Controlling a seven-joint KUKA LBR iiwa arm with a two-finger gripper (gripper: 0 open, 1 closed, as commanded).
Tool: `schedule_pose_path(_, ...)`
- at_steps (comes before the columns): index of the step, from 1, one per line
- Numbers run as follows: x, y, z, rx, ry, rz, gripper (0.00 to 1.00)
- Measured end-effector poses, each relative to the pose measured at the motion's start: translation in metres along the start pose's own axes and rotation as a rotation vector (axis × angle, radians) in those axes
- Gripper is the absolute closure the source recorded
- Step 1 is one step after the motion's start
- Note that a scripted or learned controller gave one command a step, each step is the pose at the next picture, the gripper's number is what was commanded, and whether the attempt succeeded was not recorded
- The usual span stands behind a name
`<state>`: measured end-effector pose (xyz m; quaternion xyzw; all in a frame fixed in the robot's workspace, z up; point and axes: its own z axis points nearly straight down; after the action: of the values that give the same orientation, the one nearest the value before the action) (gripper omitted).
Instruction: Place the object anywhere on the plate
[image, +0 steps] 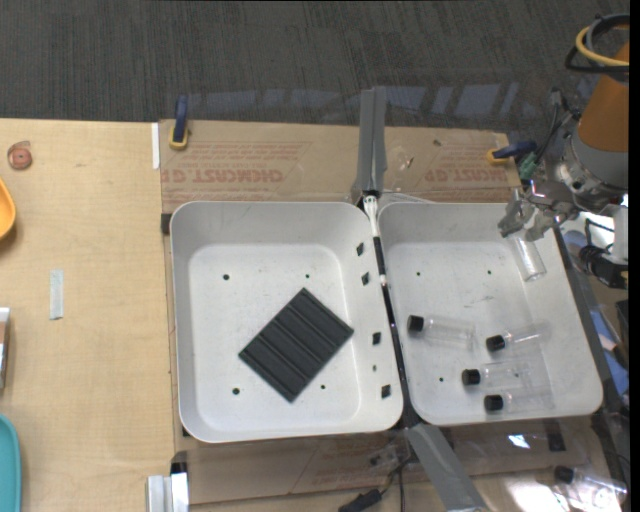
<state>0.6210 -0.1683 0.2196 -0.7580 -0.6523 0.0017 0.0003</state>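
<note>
A black ribbed plate (296, 343) lies flat and turned diagonally in the middle of the left bin (182, 300). My gripper (520, 226) hangs over the far right corner of the right bin (440, 250). Its fingers are shut on a clear vial (530, 260), which slants down from them above the bin floor. Several more clear vials with black caps lie in the near half of the right bin, one of them (432, 328) closest to the divider.
Brown cardboard (270, 165) lies under both bins, held by clamps (180, 130) at its far corners. A light wooden tabletop (90, 330) extends to the left, with an orange item (5, 212) and a teal item (8, 465) at its edge.
</note>
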Motion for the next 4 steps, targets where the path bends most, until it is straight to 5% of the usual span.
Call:
schedule_pose_path(1, 0.092, 0.015, -0.034, -0.002, 0.001, -0.116, 1.0)
schedule_pose_path(2, 0.079, -0.113, -0.087, -0.001, 0.001, -0.39, 1.0)
schedule_pose_path(3, 0.175, -0.037, 0.029, -0.001, 0.001, -0.646, 1.0)
schedule_pose_path(4, 0.211, -0.127, 0.029, 0.0, 0.001, -0.838, 1.0)
